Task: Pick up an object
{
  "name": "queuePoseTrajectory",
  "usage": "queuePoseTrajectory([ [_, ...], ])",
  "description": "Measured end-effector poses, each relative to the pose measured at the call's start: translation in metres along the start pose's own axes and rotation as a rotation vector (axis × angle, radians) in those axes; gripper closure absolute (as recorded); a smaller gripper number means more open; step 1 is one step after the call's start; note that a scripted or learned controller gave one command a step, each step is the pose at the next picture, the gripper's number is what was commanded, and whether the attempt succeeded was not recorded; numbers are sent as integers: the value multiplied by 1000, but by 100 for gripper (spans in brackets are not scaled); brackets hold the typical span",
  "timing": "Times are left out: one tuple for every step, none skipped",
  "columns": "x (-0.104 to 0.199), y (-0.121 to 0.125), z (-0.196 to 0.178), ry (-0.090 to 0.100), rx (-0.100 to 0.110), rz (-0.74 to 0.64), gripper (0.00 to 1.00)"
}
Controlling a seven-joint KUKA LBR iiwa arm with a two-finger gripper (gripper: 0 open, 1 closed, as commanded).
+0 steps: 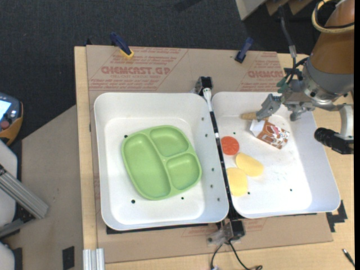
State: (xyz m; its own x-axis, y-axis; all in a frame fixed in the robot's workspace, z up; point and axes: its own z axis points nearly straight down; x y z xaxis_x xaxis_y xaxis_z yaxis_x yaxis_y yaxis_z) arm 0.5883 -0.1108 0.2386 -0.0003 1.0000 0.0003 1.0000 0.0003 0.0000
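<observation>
My gripper [282, 111] hangs over the far part of the right bin [315, 179], fingers spread, so it is open with nothing between them. Just below and in front of it lies a white and brown packet [272, 134], close to the left fingertip. A small tan stick-like piece [248, 116] sits to the left of that finger. Nearer the bin's left wall lie a red-orange round piece [229, 145] and two yellow pieces [249, 165] [237, 182].
The left bin [107, 167] holds a green divided plate [162, 162]. A black divider rail [214, 128] runs between the bins. The arm's grey and orange body [332, 49] fills the upper right, and a black part [337, 140] juts over the bench beside the right bin.
</observation>
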Motion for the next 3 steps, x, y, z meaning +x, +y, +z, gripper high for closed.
queuePoseTrajectory([
  [-44, -2, 123, 0, 10, 4, 0],
  [-31, 24, 134, -7, -22, 0, 0],
  [-82, 59, 101, -5, -9, 2, 0],
])
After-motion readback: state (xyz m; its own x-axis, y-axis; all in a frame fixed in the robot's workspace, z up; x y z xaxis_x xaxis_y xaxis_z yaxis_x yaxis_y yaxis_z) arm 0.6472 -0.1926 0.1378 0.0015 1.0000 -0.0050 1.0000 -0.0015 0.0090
